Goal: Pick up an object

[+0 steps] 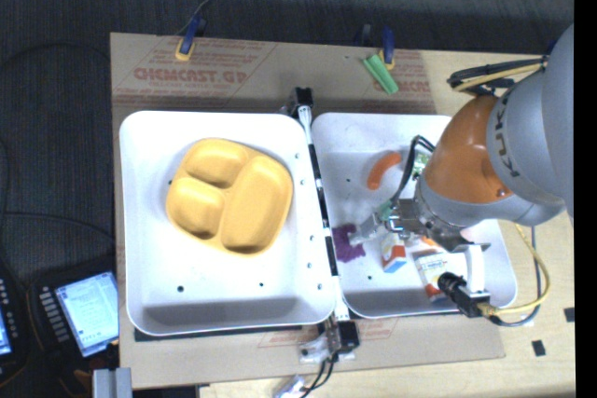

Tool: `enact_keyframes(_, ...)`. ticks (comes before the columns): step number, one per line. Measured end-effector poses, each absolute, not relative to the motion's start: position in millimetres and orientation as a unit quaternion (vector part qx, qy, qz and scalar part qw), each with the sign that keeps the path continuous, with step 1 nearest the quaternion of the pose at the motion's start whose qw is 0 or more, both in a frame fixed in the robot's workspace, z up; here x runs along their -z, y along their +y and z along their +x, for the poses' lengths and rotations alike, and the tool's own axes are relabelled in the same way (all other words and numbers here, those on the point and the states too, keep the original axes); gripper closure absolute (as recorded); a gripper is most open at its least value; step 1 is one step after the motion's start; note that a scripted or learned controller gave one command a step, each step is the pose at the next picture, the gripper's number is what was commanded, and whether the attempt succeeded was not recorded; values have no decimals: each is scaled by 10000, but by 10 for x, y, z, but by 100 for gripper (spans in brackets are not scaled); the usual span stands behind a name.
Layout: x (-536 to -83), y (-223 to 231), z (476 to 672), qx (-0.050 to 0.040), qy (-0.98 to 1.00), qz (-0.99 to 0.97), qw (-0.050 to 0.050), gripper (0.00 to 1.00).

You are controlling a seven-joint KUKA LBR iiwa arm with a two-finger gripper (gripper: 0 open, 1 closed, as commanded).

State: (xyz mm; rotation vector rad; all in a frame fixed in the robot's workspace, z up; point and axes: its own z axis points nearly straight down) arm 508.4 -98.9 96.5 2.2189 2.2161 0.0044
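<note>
The pincer [395,221] is seen low over the right shallow white plastic bin [354,135], reaching in from the right under the grey arm with its orange band [466,168]. Whether it is wide, narrow or holding anything can't be told from this angle (the wrist hides most of it). Just below it a small white box with blue and orange print [395,258] is lying on the bin floor, and a purple blocky toy piece [347,242] is sitting just to its left, near the divider between the bins. Up and to the left of the pincer, an orange sausage-shaped object [382,169] is lying apart from the others. A white-and-red packet [434,267] is partly tucked under the arm toward the bin's lower right corner.

The left white bin [140,200] is taken up by a big yellow lumpy foam-like cushion [229,195], resting about in its middle. Both bins are set on a brown cardboard-covered desk [159,75], where a green marker-like stick [381,75] is lying near the back edge, beside a blue clip [387,42].
</note>
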Motion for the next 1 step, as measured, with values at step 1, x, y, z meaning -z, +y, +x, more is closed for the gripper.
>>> enact_keyframes(1,-1062,-979,5089,-19,7070,7072,13,100)
